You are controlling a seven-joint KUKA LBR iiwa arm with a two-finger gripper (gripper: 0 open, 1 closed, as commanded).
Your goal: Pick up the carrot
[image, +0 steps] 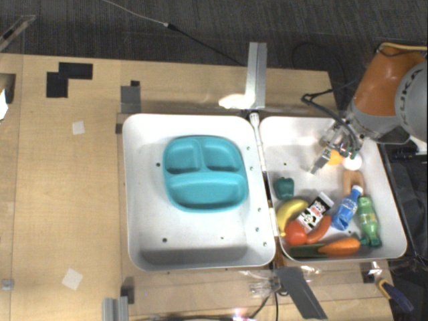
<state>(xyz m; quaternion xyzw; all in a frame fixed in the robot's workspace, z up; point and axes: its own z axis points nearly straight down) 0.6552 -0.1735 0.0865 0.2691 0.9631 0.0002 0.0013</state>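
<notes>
Even overhead light, soft focus, glare on white bins (200, 259) (slight)

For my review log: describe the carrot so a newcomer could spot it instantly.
Start at the right-hand white bin and go to the heap of toy food along its near edge. The orange carrot lies flat at the front of it, on a dark green vegetable, plain orange and tapered, unlike the upright bottles behind.

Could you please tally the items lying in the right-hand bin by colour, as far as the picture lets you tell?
Green: 3 (pepper, bottle, dark long vegetable)
Orange: 1 (carrot)
Yellow: 1 (banana)
Red: 2 (tomato, sausage-like piece)
Blue: 1 (bottle)
Tan: 1 (rounded piece)
Black-and-white: 1 (small packet)
Total: 10
</notes>
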